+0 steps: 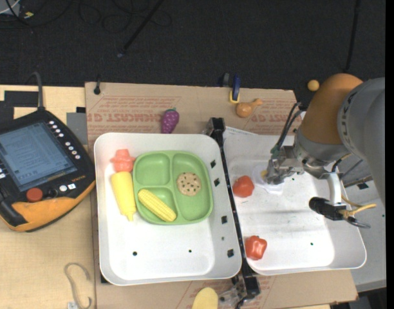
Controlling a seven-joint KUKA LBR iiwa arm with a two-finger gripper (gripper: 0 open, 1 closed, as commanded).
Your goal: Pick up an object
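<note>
My gripper (274, 174) reaches down into the right bin (313, 256), near its upper left part. A small red round object (243, 186) lies just left of the gripper, apart from it. A red pepper-like object (255, 246) sits at the bin's front left corner. The left bin (158, 262) holds a green divided plate (159, 172) with a cookie (188, 183) and a corn cob (157, 205), and a yellow bottle with a red cap (123, 188) beside the plate. I see nothing held by the gripper.
Behind the bins, a purple grape bunch (170, 120) and an orange-yellow toy (247, 107) lie on cardboard. A yellow object (205, 297) sits at the front edge. A teach pendant (36, 166) rests on the bench at left. The arm covers the right bin's upper right.
</note>
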